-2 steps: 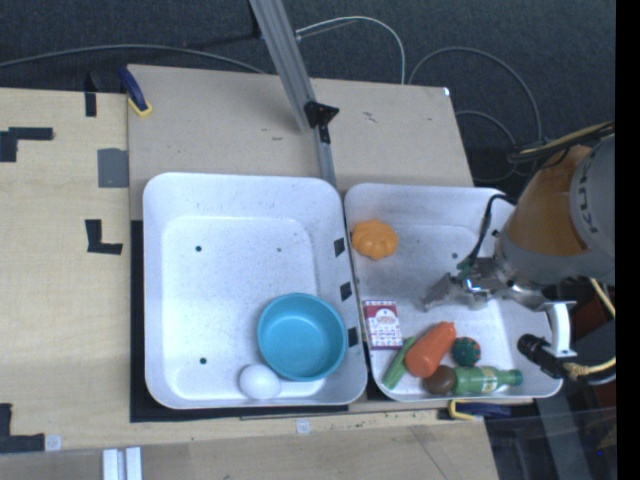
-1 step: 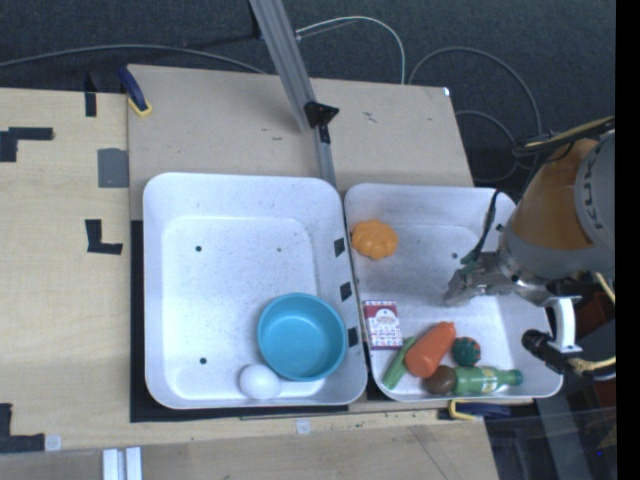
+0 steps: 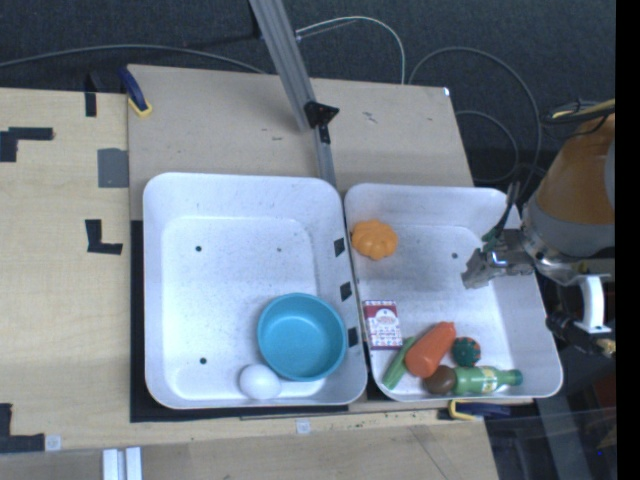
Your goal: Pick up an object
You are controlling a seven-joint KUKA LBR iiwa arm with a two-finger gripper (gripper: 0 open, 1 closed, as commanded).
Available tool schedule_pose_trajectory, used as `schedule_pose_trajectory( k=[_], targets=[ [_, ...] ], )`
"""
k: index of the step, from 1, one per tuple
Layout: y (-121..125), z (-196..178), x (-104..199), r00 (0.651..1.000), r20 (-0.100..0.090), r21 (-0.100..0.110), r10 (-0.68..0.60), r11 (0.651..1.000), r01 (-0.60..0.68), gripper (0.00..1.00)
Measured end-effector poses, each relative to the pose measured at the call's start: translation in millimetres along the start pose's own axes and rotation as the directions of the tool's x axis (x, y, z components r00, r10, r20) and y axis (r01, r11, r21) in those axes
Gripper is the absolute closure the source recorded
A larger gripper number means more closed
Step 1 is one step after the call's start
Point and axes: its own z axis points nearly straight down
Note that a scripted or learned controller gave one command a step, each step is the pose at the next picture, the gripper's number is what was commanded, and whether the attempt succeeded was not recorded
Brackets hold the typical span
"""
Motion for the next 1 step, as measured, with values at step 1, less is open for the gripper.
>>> schedule_pose_trajectory(
  k=[1],
  targets=[
    [3.1, -59.8, -8.3, 1.000, 0.001, -0.001, 0.000, 1.000, 0.000, 1.00]
  ],
)
